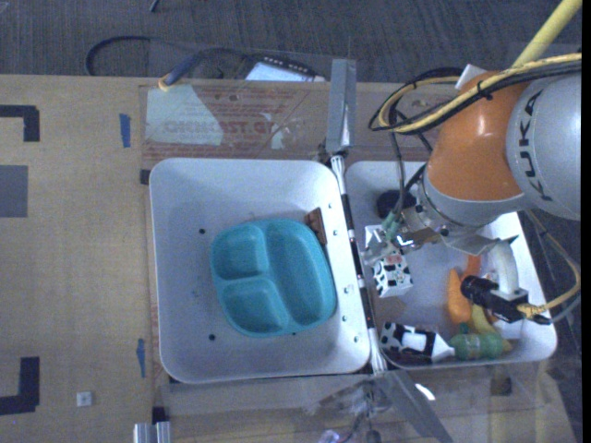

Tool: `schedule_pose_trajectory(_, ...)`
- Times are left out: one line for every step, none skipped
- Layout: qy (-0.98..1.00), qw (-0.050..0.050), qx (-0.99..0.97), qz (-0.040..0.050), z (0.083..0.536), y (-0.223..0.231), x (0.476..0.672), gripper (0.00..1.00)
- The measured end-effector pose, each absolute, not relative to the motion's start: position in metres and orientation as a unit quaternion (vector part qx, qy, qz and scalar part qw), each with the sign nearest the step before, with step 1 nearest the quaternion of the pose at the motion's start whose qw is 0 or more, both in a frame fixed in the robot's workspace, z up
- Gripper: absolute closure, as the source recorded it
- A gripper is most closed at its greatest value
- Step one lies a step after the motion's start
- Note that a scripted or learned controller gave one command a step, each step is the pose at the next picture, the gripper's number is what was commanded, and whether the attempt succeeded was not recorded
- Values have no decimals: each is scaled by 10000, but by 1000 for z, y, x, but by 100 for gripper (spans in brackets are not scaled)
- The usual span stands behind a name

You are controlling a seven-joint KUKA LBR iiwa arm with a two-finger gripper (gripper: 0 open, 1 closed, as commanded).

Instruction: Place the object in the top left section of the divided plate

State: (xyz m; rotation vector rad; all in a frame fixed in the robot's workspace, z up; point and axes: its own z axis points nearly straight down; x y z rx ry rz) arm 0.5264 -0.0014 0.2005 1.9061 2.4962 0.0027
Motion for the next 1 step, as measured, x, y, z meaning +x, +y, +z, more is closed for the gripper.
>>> schedule_pose_trajectory(8482,-9,5297,2,198,57,485,100)
